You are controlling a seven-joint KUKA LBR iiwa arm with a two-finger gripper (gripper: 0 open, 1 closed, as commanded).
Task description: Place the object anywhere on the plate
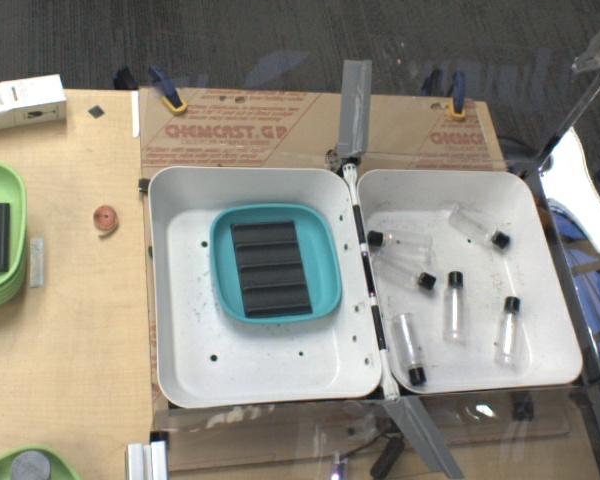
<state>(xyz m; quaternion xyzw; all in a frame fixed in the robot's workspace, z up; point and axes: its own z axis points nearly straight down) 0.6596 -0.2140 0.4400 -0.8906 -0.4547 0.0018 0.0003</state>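
Cannot tell how far open the fingers stand, nor whether anything sits between them. About 6 small clear vials (452, 313) with black caps, scattered flat across the floor of the right bin (552, 368), well apart from the teal plate (325, 268) in the left bin (270, 373). Likely light, stiff and slick; probably glass or hard plastic, so perhaps fragile and prone to roll or squirt sideways under a pinch. Best taken across the barrel near mid-length, with the closing direction square to the long axis; the vial by the dividing wall (408, 340) looks awkward, being close to the rim. On the plate, a black ribbed insert (270, 268) covering most of the middle, its grooves likely to stop rolling. Not yet done: none on the plate. Beyond both bins, cardboard backing and a pale wooden desk (70, 348).
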